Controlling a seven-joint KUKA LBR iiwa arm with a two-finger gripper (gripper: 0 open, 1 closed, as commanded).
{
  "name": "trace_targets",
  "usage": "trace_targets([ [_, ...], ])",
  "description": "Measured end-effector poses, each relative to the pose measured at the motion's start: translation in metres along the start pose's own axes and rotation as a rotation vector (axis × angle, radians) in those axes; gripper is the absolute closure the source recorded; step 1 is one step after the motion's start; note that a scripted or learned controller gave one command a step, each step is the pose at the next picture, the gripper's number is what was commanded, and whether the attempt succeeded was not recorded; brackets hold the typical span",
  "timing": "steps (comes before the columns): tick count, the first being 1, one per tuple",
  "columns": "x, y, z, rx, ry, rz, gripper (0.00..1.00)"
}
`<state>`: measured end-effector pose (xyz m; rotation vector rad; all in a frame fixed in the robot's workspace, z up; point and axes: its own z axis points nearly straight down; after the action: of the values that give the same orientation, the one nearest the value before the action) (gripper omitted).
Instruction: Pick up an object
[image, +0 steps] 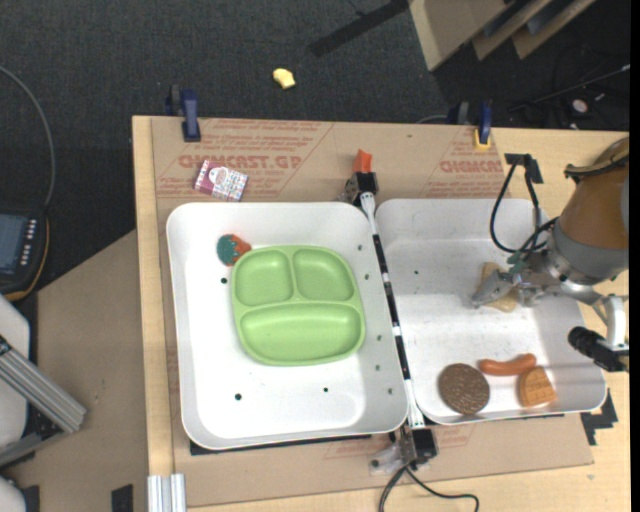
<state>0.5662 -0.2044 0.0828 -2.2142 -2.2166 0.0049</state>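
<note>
Camera view. The tabletop (150, 300) carries two white bins side by side.

The left bin (200, 400) holds a green divided plate (297, 305) at its centre. Open floor remains along the bin's 6 o'clock and 9 o'clock sides. A small round teal and orange item (233, 248) lies just beside the plate's 10 o'clock corner.

The right bin (430, 240) has open floor across its 9 to 12 o'clock area. The arm (595, 225) enters at 3 o'clock. The jaws (497, 291) sit low near the bin's middle, pointing toward 9 o'clock. How far apart they stand cannot be told. A pale tan object (509, 300) lies right at the tips; contact cannot be confirmed.

Along the 6 o'clock wall lie a brown round disc (464, 388), an orange sausage (508, 365) and an orange block (536, 388). All three are well apart from the jaws, at their 6 o'clock. The sausage and block are nearly touching.

A pink packet (220, 180) lies on the tabletop beyond the left bin's 12 o'clock edge.
</note>
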Motion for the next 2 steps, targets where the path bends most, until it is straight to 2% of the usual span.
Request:
trace_targets([
  [1,-0.006,0.014,-0.002,-0.011,-0.005,-0.001,0.0],
  [2,-0.006,0.014,-0.013,-0.015,-0.008,-0.001,1.0],
])
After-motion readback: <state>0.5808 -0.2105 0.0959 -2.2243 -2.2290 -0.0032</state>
